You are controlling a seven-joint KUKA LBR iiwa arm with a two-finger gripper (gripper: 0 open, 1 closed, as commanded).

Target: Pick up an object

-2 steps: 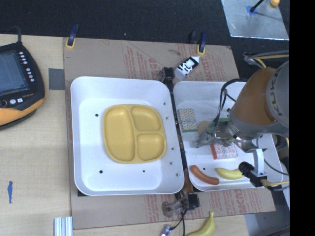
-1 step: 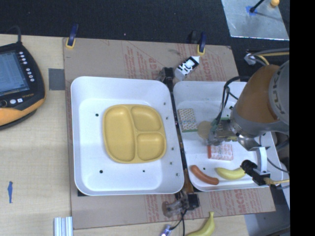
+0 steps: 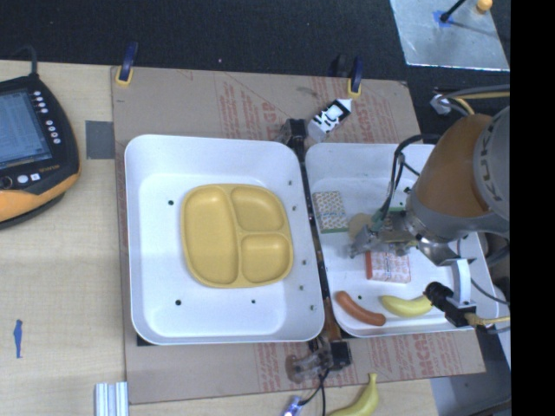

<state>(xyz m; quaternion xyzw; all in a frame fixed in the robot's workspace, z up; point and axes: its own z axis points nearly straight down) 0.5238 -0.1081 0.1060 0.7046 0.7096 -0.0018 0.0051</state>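
Observation:
The right bin point(image 3: 347, 170) holds several objects. A speckled green-and-white square pad point(image 3: 329, 211) lies by its left wall. A red-and-white packet point(image 3: 389, 268) lies in the middle, a brown sausage point(image 3: 359, 308) and a yellow banana point(image 3: 406, 304) near the front wall. My gripper point(image 3: 364, 239) hangs low over the bin's middle, just left of the packet and right of the pad. The grey and orange wrist point(image 3: 451, 185) hides the bin's right part. Nothing is visibly held.
The left bin point(image 3: 147, 258) carries a yellow divided plate point(image 3: 236, 234). A second banana point(image 3: 360, 399) lies on the bench in front of the bins. A teach pendant point(image 3: 30, 150) rests at the far left. Clamps point(image 3: 354, 74) stand behind the bins.

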